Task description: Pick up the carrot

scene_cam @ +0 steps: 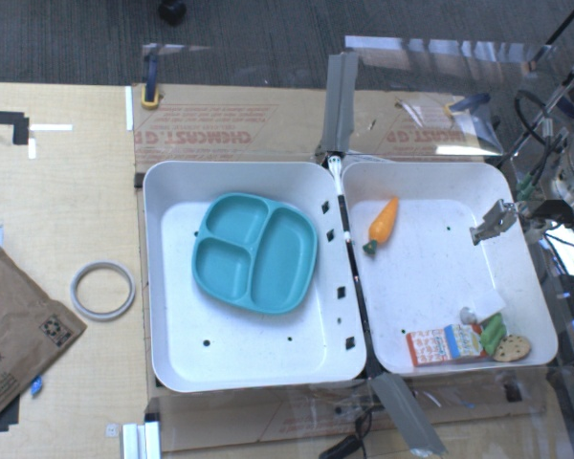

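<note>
**Desk:** What does the bench show?

**Photographer:** Two shallow white plastic bins sit side by side. The carrot [384,222], a smooth orange taper with a small green stalk, lies in the right bin [440,352], near the wall it shares with the left bin [172,285]. Its long axis runs on a slant: the pointed tip is aimed up and to the right, away from that shared wall, and the green end is down and to the left, toward it.

**Desk:** And the arm?

**Photographer:** The gripper [493,222] hangs over the right bin's far side, well apart from the carrot and holding nothing. It is small and partly lost against cables, so whether it is spread or closed is beyond telling.

**Desk:** Anything else?

**Photographer:** A glossy teal plate [255,253] with three compartments rests in the left bin. In the right bin's near corner, away from the carrot, are a small carton [443,344], a green piece [493,333] and a speckled cookie [510,349], crowded together and hard to separate. A tape ring [102,289] lies on the wooden bench [57,189].
</note>
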`<state>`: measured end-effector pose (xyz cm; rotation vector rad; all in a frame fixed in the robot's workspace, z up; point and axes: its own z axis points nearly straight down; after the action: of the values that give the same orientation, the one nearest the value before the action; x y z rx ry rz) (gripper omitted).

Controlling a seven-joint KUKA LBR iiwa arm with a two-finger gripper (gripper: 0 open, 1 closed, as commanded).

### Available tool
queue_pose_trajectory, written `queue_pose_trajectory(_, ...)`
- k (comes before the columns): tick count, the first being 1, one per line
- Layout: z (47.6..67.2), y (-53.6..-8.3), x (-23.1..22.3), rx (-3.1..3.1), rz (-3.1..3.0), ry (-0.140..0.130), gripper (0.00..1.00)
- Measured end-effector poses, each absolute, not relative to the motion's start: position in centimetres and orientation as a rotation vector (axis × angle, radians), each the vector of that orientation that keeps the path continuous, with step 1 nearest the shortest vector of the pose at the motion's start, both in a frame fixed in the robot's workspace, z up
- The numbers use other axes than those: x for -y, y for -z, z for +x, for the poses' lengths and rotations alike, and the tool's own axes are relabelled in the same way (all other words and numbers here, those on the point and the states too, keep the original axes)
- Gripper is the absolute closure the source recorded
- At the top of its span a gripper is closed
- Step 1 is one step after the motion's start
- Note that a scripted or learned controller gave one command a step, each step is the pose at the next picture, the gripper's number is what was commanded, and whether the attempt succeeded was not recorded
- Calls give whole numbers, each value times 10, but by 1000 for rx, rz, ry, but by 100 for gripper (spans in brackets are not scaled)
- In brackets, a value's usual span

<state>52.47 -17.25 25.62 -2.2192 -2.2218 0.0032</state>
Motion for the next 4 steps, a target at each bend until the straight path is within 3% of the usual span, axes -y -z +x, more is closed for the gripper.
queue_pose_trajectory(1,564,-174,115,2126,-2309,-5,0)
queue_pose_trajectory(2,623,-191,46,2514,-1886,-1,0)
queue_pose_trajectory(3,625,-192,92,2547,-1842,-1,0)
queue_pose_trajectory(4,623,-110,110,2445,-1993,13,0)
